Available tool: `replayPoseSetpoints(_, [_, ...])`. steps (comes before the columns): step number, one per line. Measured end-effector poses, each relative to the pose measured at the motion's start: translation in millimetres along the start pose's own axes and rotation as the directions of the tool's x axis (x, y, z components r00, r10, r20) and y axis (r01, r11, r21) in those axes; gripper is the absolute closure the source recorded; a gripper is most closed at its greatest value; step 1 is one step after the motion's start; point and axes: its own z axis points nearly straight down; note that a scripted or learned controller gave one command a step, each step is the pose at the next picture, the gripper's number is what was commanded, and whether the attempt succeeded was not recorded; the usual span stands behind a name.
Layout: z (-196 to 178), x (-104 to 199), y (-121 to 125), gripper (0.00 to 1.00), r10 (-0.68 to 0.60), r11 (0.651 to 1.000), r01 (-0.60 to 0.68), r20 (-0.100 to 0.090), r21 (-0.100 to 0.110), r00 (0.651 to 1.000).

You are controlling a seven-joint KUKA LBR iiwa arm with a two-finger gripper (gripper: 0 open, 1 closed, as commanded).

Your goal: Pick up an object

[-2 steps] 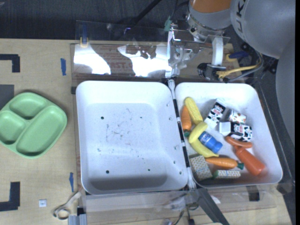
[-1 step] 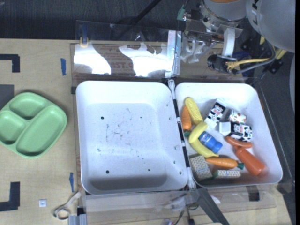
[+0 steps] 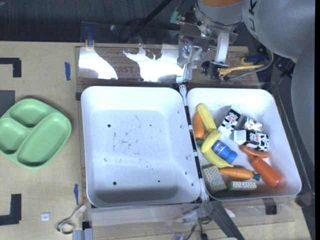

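Presently, right bin holds banana, corn cob, carrots, blue bottle touching the banana. Green tray lies left of left bin. Gripper above the bins' far rim; jaws' state cannot be told.

- White letters are seen on the grey arm at the top right edge; they are cut off by the frame, and only part of a "K" can be made out.
- Black-and-white patterned packets lie in the right bin; any print on them is too small to be read.
- No other text, number or sign can be read.
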Motion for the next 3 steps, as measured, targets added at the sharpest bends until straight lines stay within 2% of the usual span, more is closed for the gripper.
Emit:
replayPoseSetpoints(1, [-9.3, 26.6, -5.6, 1.00, 0.004, 1.000, -0.004, -0.001, -0.003, 1.000])
replayPoseSetpoints(2, [-90.0, 61.8, -13.8, 1.00, 0.021, 1.000, -0.021, 0.000, -0.002, 1.000])
replayPoseSetpoints(3, [-6.6, 69.7, -15.2, 1.00, 0.029, 1.000, -0.029, 0.000, 0.000, 1.000])
